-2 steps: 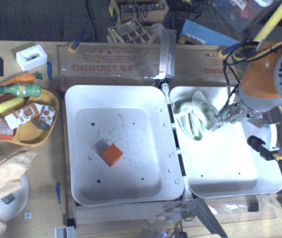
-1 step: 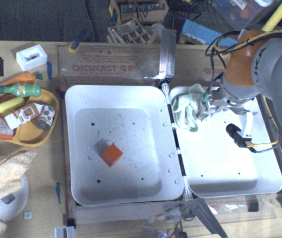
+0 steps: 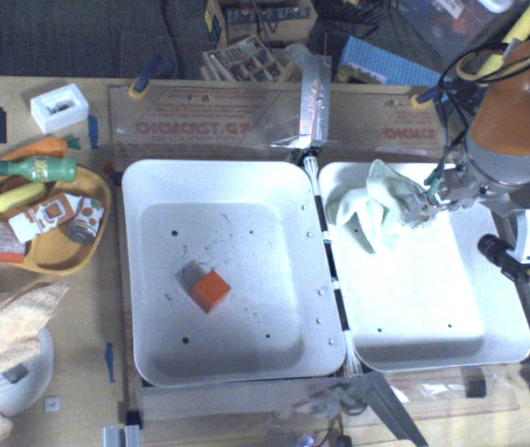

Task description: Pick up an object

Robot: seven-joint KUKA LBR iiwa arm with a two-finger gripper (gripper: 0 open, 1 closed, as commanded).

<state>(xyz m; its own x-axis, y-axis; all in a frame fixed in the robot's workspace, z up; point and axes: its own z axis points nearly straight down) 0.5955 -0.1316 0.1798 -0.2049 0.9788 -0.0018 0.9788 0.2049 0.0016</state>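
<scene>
2 white bins (image 3: 153, 194): 1 orange block (image 3: 211, 291) sitting in the left one, 1 pale cloth (image 3: 373, 214) lying crumpled in the right one. Gripper (image 3: 420, 205) is pinching the cloth's right edge.

Bright even overhead light, glare on white bins (image 3: 153, 194), soft focus, faint shadows

Crumpled white cloth (image 3: 373, 210) (right bin (image 3: 451, 343)); orange block (image 3: 211, 291), left bin (image 3: 153, 343)
</scene>
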